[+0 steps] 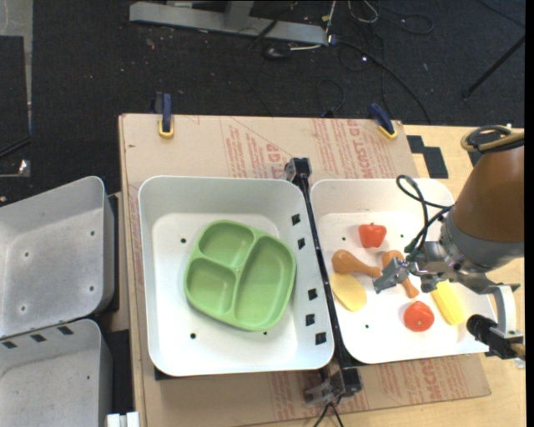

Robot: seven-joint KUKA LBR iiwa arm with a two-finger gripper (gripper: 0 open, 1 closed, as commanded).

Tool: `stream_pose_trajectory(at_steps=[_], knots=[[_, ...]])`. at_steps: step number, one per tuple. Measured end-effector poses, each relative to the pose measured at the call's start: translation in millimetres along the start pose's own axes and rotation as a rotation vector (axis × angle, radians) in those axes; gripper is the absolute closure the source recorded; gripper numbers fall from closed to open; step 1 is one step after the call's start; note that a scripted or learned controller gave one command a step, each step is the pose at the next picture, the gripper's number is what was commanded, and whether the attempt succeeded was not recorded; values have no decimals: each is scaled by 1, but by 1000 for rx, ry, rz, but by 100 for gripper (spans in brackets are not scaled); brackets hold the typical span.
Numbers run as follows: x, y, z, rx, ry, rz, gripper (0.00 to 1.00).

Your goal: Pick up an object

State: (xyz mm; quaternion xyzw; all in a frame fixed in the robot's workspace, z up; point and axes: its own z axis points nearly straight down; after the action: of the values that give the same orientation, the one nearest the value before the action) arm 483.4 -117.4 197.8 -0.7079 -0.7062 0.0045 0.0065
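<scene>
Toys lie round the pincer (394,276) in the right bin (350,193): carrot (400,271) touching its tips, drumstick (357,263) just left, tomato (418,315) below, pepper (372,234) above; its grip I cannot tell.

Right bin (359,193) crowded — 6 toys clustered near the gripper (399,273); its upper-left floor open. Left bin's (167,200) plate (240,273) blocks centre.

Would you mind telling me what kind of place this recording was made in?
Most likely a robotics lab. A plywood board is clamped to the bench by yellow clamps, cables trail over dark carpet, and white bins hold toy food and a green divided plate for grasping trials.
</scene>
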Motion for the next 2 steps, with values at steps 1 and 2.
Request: stream_pose_trajectory(at_steps=[1,2], knots=[[0,2,-5,-10,-2,-3,0],[0,2,62,-4,0,0,0]])
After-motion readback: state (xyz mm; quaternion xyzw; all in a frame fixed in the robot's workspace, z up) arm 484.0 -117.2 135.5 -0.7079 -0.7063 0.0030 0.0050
